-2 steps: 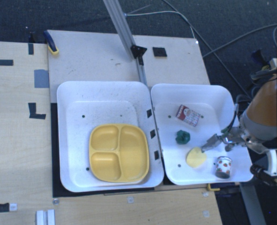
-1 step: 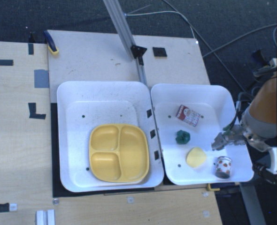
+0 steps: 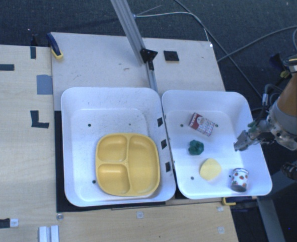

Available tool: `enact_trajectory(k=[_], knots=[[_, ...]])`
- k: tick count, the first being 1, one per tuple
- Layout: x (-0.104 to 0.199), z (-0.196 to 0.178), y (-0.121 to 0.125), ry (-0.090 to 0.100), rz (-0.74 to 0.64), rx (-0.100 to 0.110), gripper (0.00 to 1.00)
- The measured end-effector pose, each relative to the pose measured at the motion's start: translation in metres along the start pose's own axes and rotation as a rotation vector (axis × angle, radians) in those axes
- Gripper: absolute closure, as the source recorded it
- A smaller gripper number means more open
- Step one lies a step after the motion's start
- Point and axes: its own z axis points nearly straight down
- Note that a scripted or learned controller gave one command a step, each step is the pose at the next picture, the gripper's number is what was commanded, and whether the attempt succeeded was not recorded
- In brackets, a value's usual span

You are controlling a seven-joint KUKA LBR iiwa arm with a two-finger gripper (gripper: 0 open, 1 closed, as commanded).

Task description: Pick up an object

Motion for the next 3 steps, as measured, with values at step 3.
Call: enact_trajectory(k=[3], knots=[[0.036, -0.077, 0.025, 0.003, -0.003, 0.005, 1.00]])
